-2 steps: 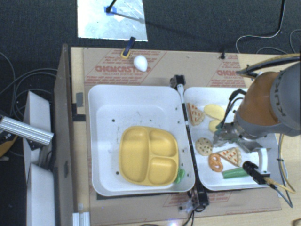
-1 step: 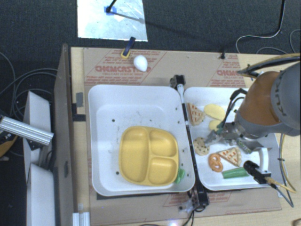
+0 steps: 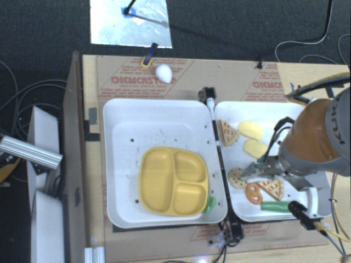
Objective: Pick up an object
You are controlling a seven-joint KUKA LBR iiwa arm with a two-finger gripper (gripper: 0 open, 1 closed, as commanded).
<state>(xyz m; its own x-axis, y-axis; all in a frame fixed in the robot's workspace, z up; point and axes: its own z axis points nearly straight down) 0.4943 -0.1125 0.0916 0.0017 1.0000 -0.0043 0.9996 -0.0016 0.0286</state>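
**Grey arm low over the right bin's toy food**

Grey and orange, my arm (image 3: 315,138) reaches in from the right and sits low over the right bin (image 3: 285,109). From the overhead camera I see the gripper (image 3: 262,167) pointing left, its dark metal fingers down among the toy food; I cannot tell how wide they stand, nor whether anything sits between them.

Just below the gripper lies a pizza slice (image 3: 271,188), with a pretzel (image 3: 253,193) touching its left edge. A round waffle cookie (image 3: 237,177) is just left of the fingertips. Further below, near the bin's front wall, rests a green bean-like piece (image 3: 276,206). Above the gripper lie two pale yellow potato-like pieces (image 3: 250,129), one beside the other, and up to the left a second pizza slice (image 3: 227,133) against the bin's left wall.

Well to the left, the other bin (image 3: 126,119) holds a yellow divided tray (image 3: 174,181), with a bit of green (image 3: 210,204) at its lower right corner.
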